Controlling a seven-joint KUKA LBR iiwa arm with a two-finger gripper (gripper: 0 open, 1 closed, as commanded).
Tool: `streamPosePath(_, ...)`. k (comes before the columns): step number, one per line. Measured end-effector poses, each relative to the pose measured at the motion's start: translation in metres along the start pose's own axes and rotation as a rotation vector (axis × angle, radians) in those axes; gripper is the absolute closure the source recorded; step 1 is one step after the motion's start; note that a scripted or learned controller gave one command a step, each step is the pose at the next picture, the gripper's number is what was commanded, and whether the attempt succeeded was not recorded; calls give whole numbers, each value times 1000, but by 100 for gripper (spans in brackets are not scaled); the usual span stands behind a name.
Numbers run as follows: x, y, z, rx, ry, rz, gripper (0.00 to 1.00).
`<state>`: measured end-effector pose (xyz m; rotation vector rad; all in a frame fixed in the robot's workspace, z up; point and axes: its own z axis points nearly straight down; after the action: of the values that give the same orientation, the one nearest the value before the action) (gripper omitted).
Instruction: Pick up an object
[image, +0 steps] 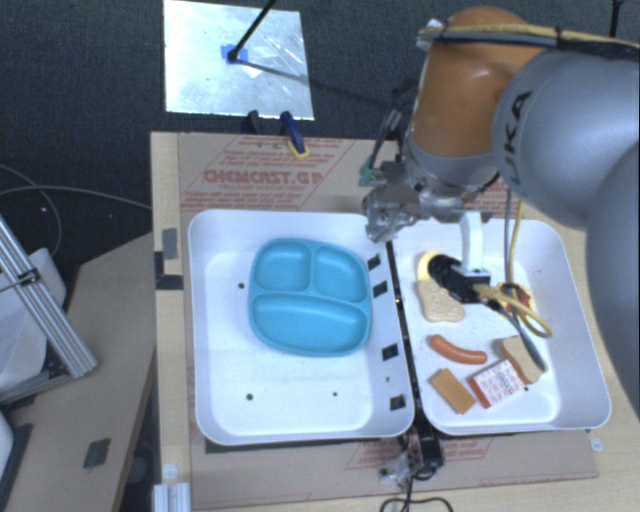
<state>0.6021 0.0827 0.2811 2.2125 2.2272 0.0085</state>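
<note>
Two shallow white bins sit side by side on the worktop (250, 165), which is covered with a brown printed board. The left bin (215, 330) lies toward the worktop's left edge and holds a blue divided plate (308, 298), flat and about central in that bin.

The right bin (570, 300), toward the worktop's right edge, holds the loose things to pick from. A yellow curved piece (429, 264) lies near the wall shared by the bins, toward the far edge. Just on its near side is a tan flat slice (440, 303), touching it or nearly so. A black piece (455, 281) rests over both. Scissors with yellow handles (518, 307) lie just to the right of them, blades pointing toward the near right corner. Closer to the near edge are a reddish sausage (458, 349), an orange-brown block (452, 390), a red and white packet (496, 383) and a tan block (521, 358), all close together but mostly apart.

The arm (545, 110) reaches in from the right over the far part of the right bin, its orange band above the wrist. The jaws hang down over the yellow piece and the black piece; I cannot tell whether they are spread or pressed together, or whether they pinch anything.
</note>
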Motion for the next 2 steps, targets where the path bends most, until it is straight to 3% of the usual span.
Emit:
streamPosePath(1, -50, -57, -10, 6, -3, 10, 100)
streamPosePath(2, -47, -55, -9, 4, -2, 5, 0)
